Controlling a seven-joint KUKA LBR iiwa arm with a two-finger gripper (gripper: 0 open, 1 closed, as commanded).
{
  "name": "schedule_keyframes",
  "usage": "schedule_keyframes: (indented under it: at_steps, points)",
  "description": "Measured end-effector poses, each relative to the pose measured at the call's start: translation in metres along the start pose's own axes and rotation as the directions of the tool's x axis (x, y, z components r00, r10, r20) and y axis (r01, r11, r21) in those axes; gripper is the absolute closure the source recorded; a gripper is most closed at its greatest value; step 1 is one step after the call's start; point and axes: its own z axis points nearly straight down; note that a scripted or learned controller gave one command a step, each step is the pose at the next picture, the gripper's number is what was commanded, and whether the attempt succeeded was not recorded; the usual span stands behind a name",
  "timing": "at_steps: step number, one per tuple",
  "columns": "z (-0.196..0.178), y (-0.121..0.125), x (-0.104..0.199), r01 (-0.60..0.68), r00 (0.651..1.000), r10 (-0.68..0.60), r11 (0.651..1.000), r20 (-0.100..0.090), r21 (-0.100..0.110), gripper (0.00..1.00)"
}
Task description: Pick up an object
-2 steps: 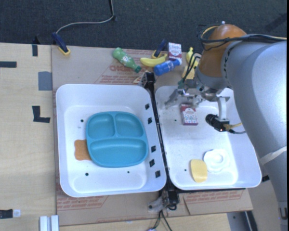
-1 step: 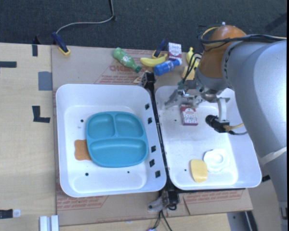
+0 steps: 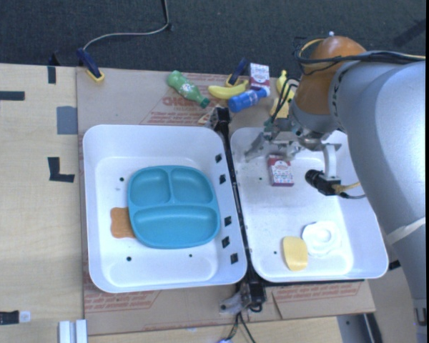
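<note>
One small red-and-white carton (image 3: 281, 171) lies in the right bin (image 3: 357, 259), directly below the pincer (image 3: 277, 146). We see the pincer's fingers spread wide above it, gripping nothing. Nearer the front sit a yellow block (image 3: 295, 253) and a white lid (image 3: 320, 238).

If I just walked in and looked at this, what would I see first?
Probably the big grey arm with its orange band, reaching in from the right over the right bin, its gripper just above a small red and white carton. Next, the bright blue divided plate in the middle of the left bin. Then the toy banana and green bottle on the bench behind the bins.
</note>
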Motion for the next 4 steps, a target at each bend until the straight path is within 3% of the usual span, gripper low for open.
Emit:
schedule_keyframes:
  at_steps: [2,3,4]
  points:
    - [0.0,0.0,0.001,-0.001,1.0,0.001,1.0,0.001,-0.001,0.0]
    - [-0.011,0.001,0.001,0.0,1.0,0.0,1.0,0.003,-0.005,1.0]
    - [-0.011,0.001,0.001,0.0,1.0,0.0,1.0,0.003,-0.005,0.0]
